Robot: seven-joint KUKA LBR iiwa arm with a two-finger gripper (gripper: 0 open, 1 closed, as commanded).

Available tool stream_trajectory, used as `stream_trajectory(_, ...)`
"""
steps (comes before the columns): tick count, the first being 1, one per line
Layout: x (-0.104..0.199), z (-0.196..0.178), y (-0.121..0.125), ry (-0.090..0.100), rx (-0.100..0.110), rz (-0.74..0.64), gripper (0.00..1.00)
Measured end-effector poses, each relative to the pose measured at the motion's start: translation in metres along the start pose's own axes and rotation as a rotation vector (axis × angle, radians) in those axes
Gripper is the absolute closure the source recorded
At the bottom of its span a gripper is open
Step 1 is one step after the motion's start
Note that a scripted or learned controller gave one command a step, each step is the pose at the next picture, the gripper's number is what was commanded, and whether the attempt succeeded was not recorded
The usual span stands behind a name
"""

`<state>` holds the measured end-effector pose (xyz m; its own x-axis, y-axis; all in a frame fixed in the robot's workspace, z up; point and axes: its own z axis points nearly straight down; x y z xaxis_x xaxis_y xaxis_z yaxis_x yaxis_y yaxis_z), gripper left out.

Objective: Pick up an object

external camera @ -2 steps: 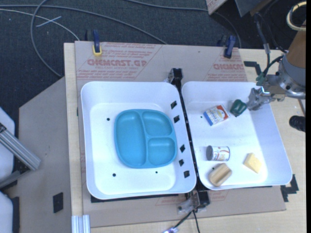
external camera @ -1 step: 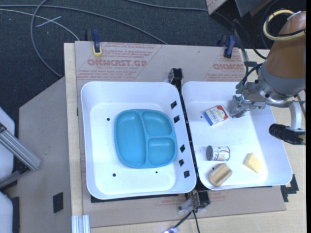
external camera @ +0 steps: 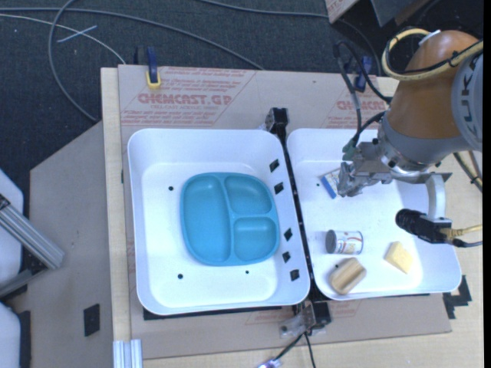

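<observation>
My gripper (external camera: 349,184) hangs low over the upper left part of the right bin (external camera: 430,282), under the grey and orange arm. A small blue object (external camera: 330,184) lies right at its left side, touching or nearly touching the fingertips. Further down the bin lie a small can (external camera: 344,241) on its side, a tan wooden cylinder (external camera: 347,274) and a pale yellow wedge (external camera: 399,257). The arm hides the bin's upper right part.
The left bin (external camera: 149,205) holds a turquoise divided plate (external camera: 229,218). A black clip-studded divider (external camera: 290,205) runs between the bins. A black part of the arm with a cable (external camera: 422,225) juts over the right bin's right side. Cables trail across the dark floor behind.
</observation>
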<state>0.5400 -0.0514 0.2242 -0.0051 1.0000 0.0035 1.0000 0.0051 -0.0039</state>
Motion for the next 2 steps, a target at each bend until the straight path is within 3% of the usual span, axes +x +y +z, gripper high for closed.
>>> stream_trajectory(2,0.111,-0.007,-0.01,-0.001,-0.004,-0.001,1.0)
